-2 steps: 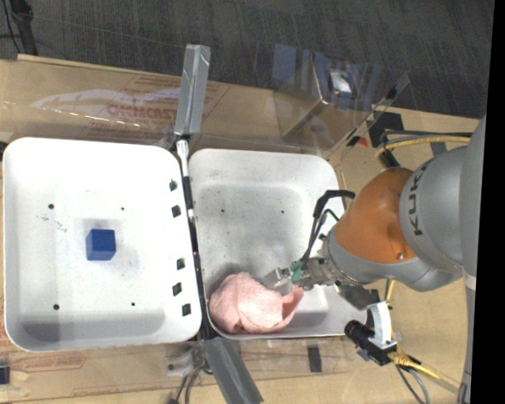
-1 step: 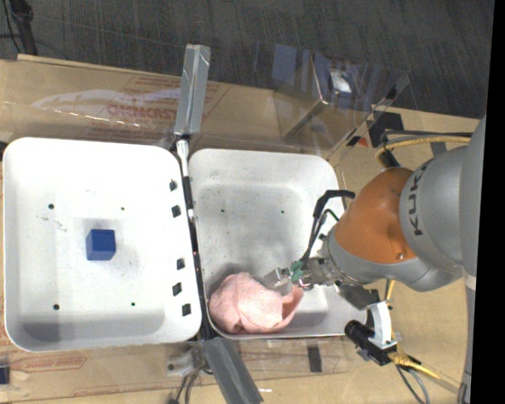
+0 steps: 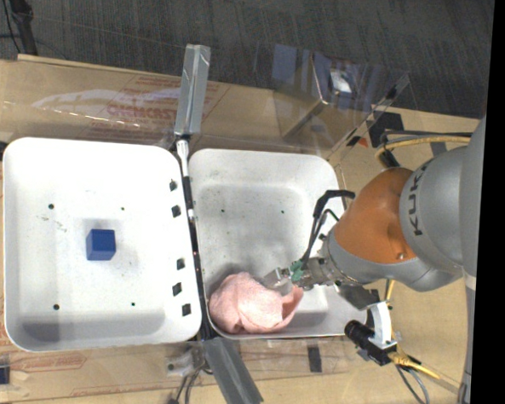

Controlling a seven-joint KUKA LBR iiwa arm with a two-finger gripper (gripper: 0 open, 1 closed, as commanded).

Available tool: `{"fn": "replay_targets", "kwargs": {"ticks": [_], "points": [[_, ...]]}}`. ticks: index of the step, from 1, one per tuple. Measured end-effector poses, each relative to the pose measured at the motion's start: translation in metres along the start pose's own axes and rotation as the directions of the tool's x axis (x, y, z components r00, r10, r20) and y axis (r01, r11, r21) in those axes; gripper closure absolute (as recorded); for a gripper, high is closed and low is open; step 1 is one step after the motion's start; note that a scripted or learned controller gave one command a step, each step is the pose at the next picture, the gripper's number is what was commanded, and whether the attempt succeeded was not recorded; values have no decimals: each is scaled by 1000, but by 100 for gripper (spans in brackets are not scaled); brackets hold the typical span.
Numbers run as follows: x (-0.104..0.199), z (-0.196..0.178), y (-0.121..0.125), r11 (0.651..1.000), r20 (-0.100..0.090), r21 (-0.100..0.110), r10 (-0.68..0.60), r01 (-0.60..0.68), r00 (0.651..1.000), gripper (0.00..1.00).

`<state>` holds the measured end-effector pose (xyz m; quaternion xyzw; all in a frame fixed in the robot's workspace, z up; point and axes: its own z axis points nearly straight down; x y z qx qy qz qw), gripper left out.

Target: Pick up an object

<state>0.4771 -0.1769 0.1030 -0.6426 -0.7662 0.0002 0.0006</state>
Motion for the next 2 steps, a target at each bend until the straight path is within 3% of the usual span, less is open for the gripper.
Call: {"fn": "replay_targets", "kwargs": {"ticks": [2], "points": [[0,0,0,1000,0,0,0,0,1000,0]]}}
